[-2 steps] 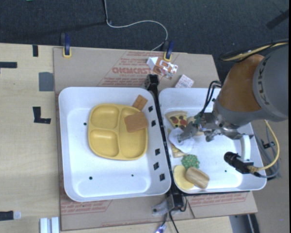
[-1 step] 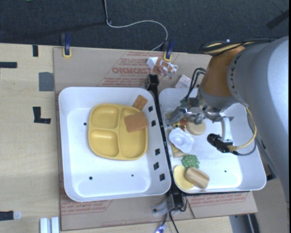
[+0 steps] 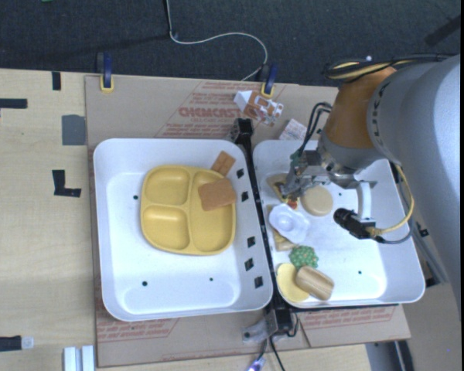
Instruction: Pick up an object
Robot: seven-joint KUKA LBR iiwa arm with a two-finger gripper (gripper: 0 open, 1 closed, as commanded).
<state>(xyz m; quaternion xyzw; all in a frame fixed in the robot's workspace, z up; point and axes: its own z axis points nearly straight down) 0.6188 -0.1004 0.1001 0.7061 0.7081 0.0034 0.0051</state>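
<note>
Two shallow white bins sit side by side on a sheet of brown cardboard (image 3: 201, 107) laid over the wooden bench (image 3: 31, 230).

The left bin (image 3: 112, 284) holds a yellow divided plate (image 3: 178, 215) with three compartments. A tan slice of toast (image 3: 216, 195) rests on the plate's far right corner, overlapping its rim. A smaller brown piece (image 3: 223, 163) lies just beyond it on the bin floor, near the bin's right wall.

The right bin (image 3: 394, 277) holds the small things. The grey arm (image 3: 421, 122), with its orange band (image 3: 356, 114), reaches in from the right and comes down over the far left part of this bin. The gripper (image 3: 292, 190) is low among the items there, beside a small brownish object that cannot be made out clearly. Whether the jaws are spread or pressed together cannot be told, since the wrist and cables cover them.

A round tan disc (image 3: 319, 202) lies just right of the gripper. A white cup-like piece (image 3: 289, 223) sits nearer, close to the bin's left wall. Nearer still are a green bumpy item (image 3: 302, 256), a bread roll (image 3: 315, 282) and a flat yellow piece (image 3: 289, 284) under the roll, all close together.

A black strip (image 3: 250, 199) runs between the two bins. A small printed packet (image 3: 261, 107) lies on the cardboard beyond the bins.
</note>
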